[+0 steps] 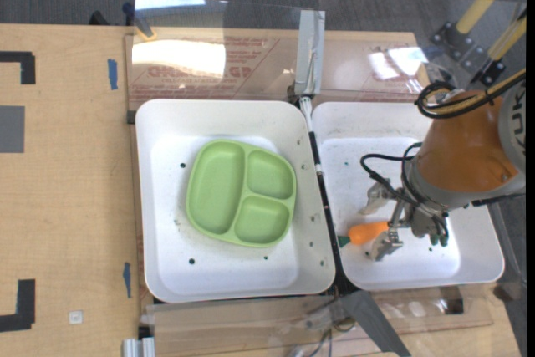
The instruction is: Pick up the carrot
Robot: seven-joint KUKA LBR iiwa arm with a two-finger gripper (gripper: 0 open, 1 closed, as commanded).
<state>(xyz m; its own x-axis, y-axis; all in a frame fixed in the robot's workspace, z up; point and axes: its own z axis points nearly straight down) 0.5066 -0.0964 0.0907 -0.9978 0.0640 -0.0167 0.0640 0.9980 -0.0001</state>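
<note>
The carrot (366,233) lies in the right bin (476,263), near that bin's left wall and toward its front edge, orange body with a green tip pointing left. The gripper (387,219) stands directly over its right end; the jaws straddle the carrot, one finger above and one below, set narrow, though whether they actually clamp it cannot be told. The left bin (159,205) holds a green divided plate (241,193), three compartments. Both bins rest on the wooden worktop (58,180).
</note>
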